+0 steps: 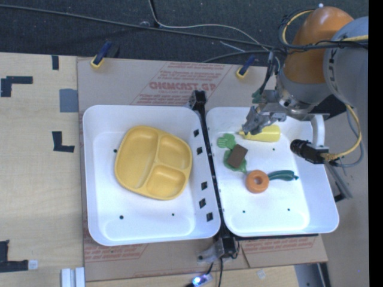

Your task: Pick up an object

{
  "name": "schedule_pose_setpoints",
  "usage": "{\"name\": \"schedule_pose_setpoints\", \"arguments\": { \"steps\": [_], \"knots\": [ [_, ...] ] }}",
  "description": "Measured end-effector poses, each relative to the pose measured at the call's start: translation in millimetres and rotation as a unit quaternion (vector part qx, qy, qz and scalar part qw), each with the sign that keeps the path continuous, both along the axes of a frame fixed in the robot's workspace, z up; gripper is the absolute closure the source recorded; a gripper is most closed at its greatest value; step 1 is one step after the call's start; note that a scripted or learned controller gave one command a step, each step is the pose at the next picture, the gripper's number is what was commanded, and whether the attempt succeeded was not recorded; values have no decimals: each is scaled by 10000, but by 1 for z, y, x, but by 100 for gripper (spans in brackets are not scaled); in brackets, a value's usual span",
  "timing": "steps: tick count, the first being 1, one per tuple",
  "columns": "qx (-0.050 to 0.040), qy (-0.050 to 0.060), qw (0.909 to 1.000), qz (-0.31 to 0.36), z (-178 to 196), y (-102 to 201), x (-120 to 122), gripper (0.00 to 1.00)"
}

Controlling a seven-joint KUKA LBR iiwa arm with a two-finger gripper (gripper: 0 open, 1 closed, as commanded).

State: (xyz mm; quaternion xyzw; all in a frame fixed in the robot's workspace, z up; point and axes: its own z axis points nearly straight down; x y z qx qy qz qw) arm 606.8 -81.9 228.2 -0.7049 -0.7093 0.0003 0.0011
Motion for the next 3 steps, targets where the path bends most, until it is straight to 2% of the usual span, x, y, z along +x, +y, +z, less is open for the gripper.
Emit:
{"name": "schedule_pose_setpoints", "arguments": {
  "steps": [1, 3],
  "knots": [
    [2, 4, 10000, 4, -2, 63, -15, 100],
    [-6, 3, 10000, -4, -1, 154, -30, 100]
  ]
}}
